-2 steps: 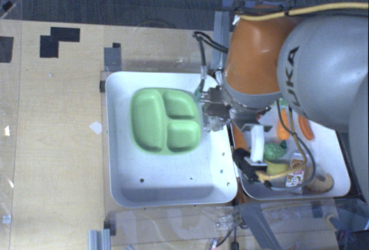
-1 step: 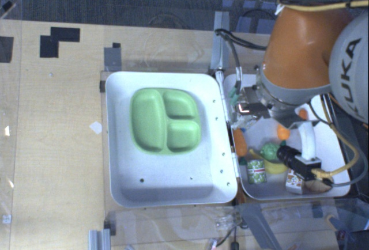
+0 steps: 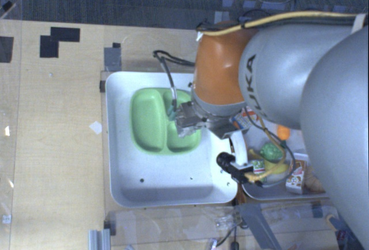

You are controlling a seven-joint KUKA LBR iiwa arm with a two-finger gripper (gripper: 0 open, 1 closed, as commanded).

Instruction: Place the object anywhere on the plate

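Resting on wooden bench (image 3: 52, 145), white bins (image 3: 124, 185), green plate (image 3: 151, 119)

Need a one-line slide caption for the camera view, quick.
KUKA arm reaches over the green plate in the left white bin.

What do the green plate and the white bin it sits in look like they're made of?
Green plate: likely moulded plastic, going by the uniform pale green, the soft rounded divider ridge and a dull sheen with no sharp glints. White bin: probably plastic too, possibly enamelled metal, with smooth rounded corners, a semi-gloss surface and soft shading along the wall. The view cannot settle either for certain.
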